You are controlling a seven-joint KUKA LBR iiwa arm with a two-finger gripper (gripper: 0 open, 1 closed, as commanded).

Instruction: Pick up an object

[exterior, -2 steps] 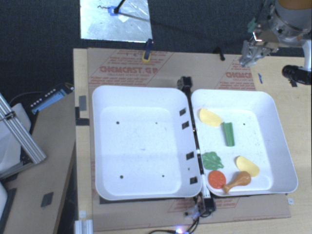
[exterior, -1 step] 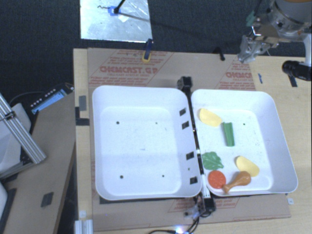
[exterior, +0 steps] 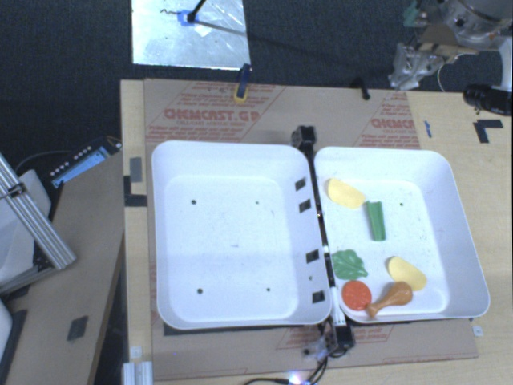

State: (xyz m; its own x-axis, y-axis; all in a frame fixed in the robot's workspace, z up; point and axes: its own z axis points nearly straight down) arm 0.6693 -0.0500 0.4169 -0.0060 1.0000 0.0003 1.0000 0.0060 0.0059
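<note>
1. Nearest us, at the front of the right bin (exterior: 461,215), we see an orange-brown drumstick (exterior: 390,297) lying tilted, its thick end touching a red round piece (exterior: 357,294) in the bin's front-left corner.
2. Just behind those, a yellow lump (exterior: 407,272) sits beside the drumstick's upper end, and a green leafy piece (exterior: 349,263) lies just behind the red one, close to the divider btwn bins.
3. Mid-bin, a green stick (exterior: 375,220) lies roughly lengthwise, apart from the rest.
4. Toward the back-left of the same bin, a second yellow piece (exterior: 346,193) rests near the stick's far end, not touching it.
5. The left bin (exterior: 172,215) stands alongside, the two rims meeting w/ black clips along the seam.
6. Beyond the bins, cardboard sheeting (exterior: 216,111) covers the bench; a small yellow & blue clip (exterior: 241,87) sits at its far edge.
7. Farthest back, top right, the gripper (exterior: 405,74) hangs above the bench's rear edge, well apart from all items; we see nothing held, and whether it is spread or pressed together we cannot tell.
</note>
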